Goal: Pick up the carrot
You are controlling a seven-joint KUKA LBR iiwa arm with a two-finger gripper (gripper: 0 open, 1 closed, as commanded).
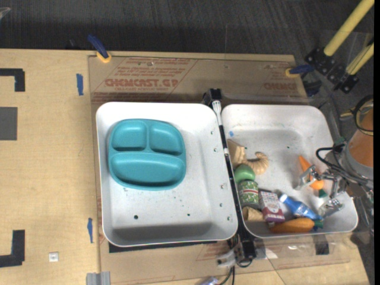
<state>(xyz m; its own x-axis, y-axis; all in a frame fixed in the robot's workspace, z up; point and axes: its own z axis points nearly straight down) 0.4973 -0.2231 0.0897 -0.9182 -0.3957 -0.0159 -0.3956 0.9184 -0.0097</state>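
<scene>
The carrot (291,225), long and orange with a green end, lies along the front wall of the right bin (279,120), under a blue packet (297,206). My gripper (319,193) is low in that bin's right side, a little above and to the right of the carrot. It is open, with one metal finger (305,181) to the left and the other near the bin's right wall. A small orange and green piece (319,186) shows between them; I cannot tell whether they touch it. A short orange stub (303,161) lies just behind.
The right bin's left side is crowded with a green bottle (245,180), a tan piece (254,162) and a maroon carton (272,206). A teal divided plate (146,153) sits in the left bin (196,206). A black divider (222,141) separates the bins.
</scene>
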